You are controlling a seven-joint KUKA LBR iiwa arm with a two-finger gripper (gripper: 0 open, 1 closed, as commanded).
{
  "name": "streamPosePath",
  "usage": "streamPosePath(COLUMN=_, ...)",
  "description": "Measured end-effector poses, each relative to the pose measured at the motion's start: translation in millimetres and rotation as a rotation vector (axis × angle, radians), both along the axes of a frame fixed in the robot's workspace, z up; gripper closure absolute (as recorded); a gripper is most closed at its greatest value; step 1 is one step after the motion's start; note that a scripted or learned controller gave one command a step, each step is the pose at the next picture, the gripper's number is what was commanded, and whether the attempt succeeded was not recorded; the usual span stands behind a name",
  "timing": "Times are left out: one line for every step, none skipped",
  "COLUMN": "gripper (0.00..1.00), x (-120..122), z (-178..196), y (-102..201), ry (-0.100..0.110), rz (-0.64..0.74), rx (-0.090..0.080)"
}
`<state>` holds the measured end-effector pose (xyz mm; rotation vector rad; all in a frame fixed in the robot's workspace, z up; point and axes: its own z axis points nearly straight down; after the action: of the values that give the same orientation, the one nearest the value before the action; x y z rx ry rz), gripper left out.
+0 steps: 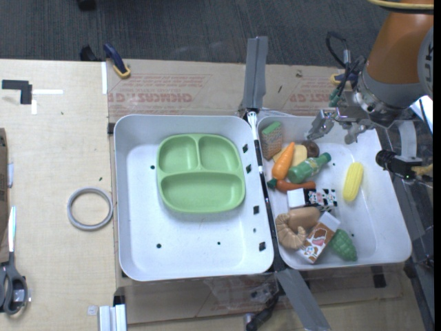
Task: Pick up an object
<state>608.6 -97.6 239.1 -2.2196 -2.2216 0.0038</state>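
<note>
scissors point(12, 285) poke in at the bottom left corner of the bench, with a roll of clear tape point(89, 207) lying a bit further up on the bare wood.

right bin point(386, 243) has all the toy food in it. nearest the front edge there's a green broccoli-looking piece point(342, 245), a small printed snack packet point(316, 243) and a tan croissant point(293, 234), all crammed together, with a brown bread roll point(300, 217) just behind. past those comes a little black and white cow-print carton point(322, 198) next to a white block point(297, 197). yellow corn cob point(353, 181) lies off on its own toward the right wall. then a green bottle point(308, 169) lying tilted across an orange carrot point(283, 161), and a brown and green box point(271, 139) standing near the divider.

left bin point(131, 247) holds a green divided plate point(200, 172), three compartments, sitting flat.

gripper point(335, 123) hangs over the far end of the right bin, fingers apart and nothing between them, just up and right of the carrot pile. grey arm with the orange band point(400, 36) rises behind it at the top right.
</note>
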Motion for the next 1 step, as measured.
streamPosePath(gripper=0.00, x=-50.1, z=5.6, y=4.1, ry=-0.001, rz=0.122, rx=0.001)
